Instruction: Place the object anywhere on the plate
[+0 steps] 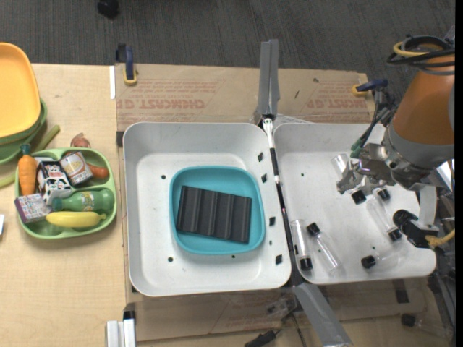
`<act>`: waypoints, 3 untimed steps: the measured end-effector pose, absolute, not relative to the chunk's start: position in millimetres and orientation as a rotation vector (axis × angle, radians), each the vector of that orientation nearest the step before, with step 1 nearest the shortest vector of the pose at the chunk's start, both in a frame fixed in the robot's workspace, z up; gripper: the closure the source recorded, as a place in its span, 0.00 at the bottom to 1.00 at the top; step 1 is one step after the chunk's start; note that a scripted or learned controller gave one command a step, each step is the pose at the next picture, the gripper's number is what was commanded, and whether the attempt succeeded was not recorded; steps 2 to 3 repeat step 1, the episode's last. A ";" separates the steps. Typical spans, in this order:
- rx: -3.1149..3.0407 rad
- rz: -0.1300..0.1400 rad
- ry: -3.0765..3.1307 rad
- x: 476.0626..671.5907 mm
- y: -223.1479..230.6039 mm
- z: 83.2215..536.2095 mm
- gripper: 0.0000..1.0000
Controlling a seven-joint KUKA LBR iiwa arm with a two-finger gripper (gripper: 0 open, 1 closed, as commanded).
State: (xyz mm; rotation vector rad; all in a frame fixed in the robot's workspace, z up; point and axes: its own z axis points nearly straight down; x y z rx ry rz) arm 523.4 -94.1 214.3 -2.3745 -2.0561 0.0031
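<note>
Dark ribbed object (215, 212): I saw it lying flat on the teal plate (249, 183), in the left bin (145, 194).
Plate: it sat mid-bin, the object covering most of its floor.
Gripper (352, 179): it was over the right bin (318, 150), well apart from the plate; I could not tell how it stood.
Right bin: clear tubes with black caps (312, 246) lay scattered.
Bench side: a green tray of toy food (65, 194) stood left of the bins.

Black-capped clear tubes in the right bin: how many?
About 5: two tubes near the left wall, one front, two beside the gripper; the arm may hide more.
</note>
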 end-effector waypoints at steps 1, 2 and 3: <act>-2.375 0.003 -2.056 523.4 -94.2 214.3 0.00; -2.375 0.003 -2.056 523.4 -94.2 214.3 0.00; -2.375 0.003 -2.056 523.4 -94.2 214.3 0.00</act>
